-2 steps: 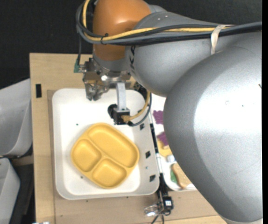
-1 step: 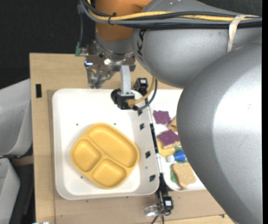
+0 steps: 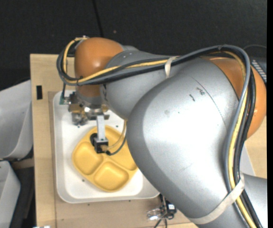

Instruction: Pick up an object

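A yellow plate (image 3: 101, 163) with rounded compartments lies in the near half of the left white bin (image 3: 63, 175). My gripper (image 3: 82, 117) hangs over the far end of that bin, just beyond the plate's far edge, under the orange-banded wrist. The arm's grey bulk covers the plate's right side and everything to the right of it.
The wooden bench (image 3: 41, 141) shows as a strip along the bin's left side and front. Pale grey covers (image 3: 5, 122) stand to the left of the bench. A small metal clip (image 3: 159, 213) sits at the bench's front edge.
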`<action>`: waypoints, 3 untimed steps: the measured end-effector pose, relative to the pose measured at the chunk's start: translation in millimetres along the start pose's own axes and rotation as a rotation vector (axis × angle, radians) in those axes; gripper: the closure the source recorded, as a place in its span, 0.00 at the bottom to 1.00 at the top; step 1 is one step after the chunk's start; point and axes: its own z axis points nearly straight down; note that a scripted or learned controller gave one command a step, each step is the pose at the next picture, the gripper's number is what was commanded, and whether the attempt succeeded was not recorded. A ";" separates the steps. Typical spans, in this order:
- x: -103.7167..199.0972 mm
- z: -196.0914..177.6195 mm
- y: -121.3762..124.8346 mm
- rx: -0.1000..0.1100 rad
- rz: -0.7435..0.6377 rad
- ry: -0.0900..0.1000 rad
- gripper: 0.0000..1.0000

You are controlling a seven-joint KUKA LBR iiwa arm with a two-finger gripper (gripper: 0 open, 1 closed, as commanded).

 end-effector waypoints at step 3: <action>-0.7 -31.1 -32.7 -0.008 0.005 0.003 1.00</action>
